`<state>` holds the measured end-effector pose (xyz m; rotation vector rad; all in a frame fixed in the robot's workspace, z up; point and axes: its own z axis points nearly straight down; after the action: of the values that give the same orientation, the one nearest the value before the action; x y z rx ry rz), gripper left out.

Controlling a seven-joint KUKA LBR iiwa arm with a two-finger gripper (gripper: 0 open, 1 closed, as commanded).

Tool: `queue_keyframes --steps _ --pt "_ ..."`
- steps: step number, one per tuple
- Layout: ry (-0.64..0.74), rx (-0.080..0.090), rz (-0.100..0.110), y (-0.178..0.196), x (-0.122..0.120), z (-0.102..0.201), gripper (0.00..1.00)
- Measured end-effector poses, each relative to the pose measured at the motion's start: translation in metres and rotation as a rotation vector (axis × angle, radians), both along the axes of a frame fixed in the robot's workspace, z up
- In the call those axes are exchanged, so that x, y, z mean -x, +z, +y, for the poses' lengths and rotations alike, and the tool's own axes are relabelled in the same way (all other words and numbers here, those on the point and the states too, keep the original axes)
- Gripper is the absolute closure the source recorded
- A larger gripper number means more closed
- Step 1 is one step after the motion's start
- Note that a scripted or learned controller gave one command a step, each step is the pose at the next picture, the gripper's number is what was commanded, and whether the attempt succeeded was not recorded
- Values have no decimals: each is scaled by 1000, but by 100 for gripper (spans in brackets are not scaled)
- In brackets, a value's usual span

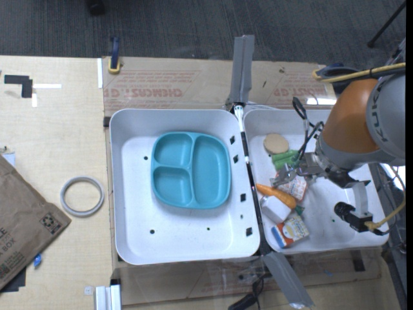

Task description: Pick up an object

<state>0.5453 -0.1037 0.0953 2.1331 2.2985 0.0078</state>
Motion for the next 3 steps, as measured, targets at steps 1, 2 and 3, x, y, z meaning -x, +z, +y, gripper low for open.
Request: queue_keyframes --steps 1,2,3 --pt "-3 4 -2 8 -2 -3 100" --pt "-116 -1 11 -6 -9 -27 100" --pt "-117 -1 12 -6 -8 -27 0"
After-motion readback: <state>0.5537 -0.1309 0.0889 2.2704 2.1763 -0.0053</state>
